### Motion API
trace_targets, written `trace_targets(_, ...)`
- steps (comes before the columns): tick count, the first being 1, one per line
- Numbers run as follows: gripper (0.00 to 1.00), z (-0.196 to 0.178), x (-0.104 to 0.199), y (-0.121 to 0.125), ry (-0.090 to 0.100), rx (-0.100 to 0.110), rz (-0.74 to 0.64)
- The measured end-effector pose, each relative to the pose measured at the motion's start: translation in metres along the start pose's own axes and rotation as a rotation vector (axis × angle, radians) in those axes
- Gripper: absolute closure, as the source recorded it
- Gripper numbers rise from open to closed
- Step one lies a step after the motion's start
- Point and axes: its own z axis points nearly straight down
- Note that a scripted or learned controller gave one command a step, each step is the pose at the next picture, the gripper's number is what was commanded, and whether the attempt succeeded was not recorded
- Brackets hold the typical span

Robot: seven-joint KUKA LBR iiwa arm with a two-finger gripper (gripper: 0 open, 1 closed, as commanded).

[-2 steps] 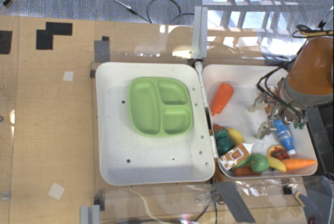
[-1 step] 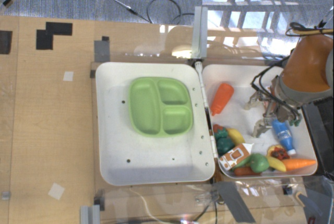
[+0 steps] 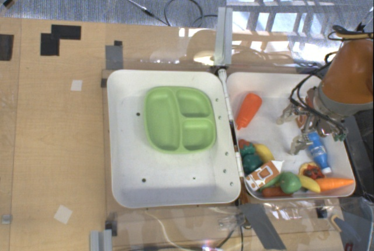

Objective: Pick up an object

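My gripper (image 3: 291, 131) hangs over the right bin (image 3: 270, 87), below the orange band of the arm. Its two metal fingers (image 3: 286, 116) stand apart, open, with bare white bin floor between them. A blue bottle (image 3: 318, 151) lies just right of the nearer finger, touching or nearly touching it, not between the two. An orange carrot-shaped piece (image 3: 248, 109) lies at the bin's left, apart from the gripper. Along the front of the bin sit a dark green item (image 3: 250, 158), a yellow piece (image 3: 264, 153), a small printed box (image 3: 263, 175), a green pear (image 3: 289, 182), a banana (image 3: 310, 184) and a carrot (image 3: 335, 184).
The left bin (image 3: 125, 174) holds a green divided plate (image 3: 179, 118). A raised divider (image 3: 229, 127) separates the two bins. A metal frame (image 3: 274, 16) stands behind the right bin. A cable (image 3: 175, 10) lies on the grey floor beyond the bench.
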Motion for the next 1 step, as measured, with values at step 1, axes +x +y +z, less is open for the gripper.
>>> trace_targets(1, 0.0, -0.0001, 0.0255, -0.0166, 0.001, 0.0, -0.084)
